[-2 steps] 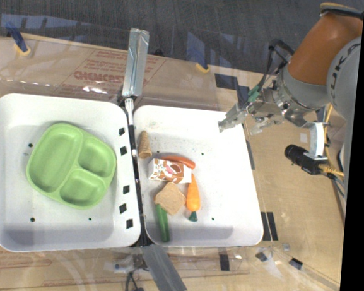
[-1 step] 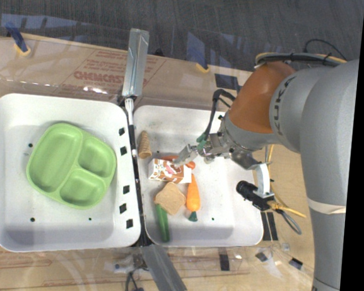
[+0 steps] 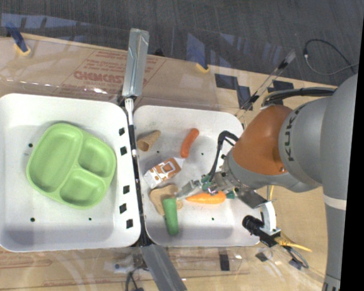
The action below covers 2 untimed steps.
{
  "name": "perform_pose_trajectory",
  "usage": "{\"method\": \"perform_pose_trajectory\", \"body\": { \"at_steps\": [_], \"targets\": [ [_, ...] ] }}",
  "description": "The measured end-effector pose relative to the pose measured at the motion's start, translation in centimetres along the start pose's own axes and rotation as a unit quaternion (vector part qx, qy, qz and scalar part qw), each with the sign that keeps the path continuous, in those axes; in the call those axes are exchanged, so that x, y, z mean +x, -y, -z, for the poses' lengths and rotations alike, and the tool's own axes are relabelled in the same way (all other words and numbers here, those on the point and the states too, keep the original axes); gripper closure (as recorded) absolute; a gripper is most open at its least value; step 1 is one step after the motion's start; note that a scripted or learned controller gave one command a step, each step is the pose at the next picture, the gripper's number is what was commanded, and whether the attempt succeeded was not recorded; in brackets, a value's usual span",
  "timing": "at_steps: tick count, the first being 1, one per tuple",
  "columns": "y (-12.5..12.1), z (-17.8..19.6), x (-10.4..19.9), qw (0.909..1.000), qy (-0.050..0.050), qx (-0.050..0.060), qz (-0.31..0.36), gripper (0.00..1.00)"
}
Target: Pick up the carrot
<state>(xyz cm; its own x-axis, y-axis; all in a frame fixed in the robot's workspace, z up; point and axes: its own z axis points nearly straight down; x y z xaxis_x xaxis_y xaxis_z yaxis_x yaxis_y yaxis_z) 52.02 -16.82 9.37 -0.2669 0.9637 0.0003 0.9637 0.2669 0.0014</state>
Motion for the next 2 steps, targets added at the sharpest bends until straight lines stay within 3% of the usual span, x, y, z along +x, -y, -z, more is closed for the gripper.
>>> {"method": "perform_pose_trajectory", "body": {
  "at_steps": [1,2],
  "targets": [
    [4.59,0.09,-1.73,0.9951,0.000,-0.002,-0.098,0.00],
    [4.48,0.88,-1.77,0.9954,-0.001,-0.001,-0.096,1.00]
  ]
}}
